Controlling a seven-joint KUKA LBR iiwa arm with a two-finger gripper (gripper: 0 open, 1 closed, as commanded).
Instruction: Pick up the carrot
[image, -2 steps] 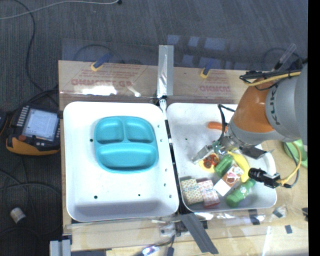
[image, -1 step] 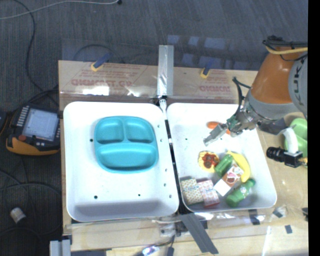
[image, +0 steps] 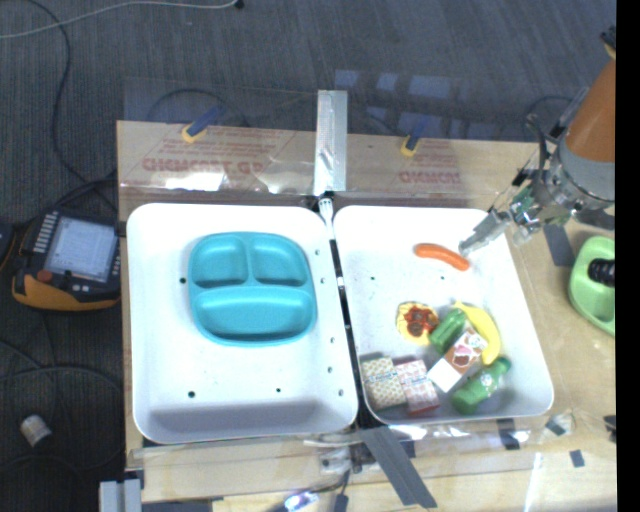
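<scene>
The carrot (image: 441, 256) lies alone at twelve o'clock in the right bin (image: 535, 330), and the gripper (image: 478, 240), just at its three o'clock side, seems in the approach step and must next centre over it, though I cannot tell its finger opening.

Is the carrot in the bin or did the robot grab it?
In the bin. The carrot lies flat on the right bin's white floor, with the gripper beside its right end.
</scene>
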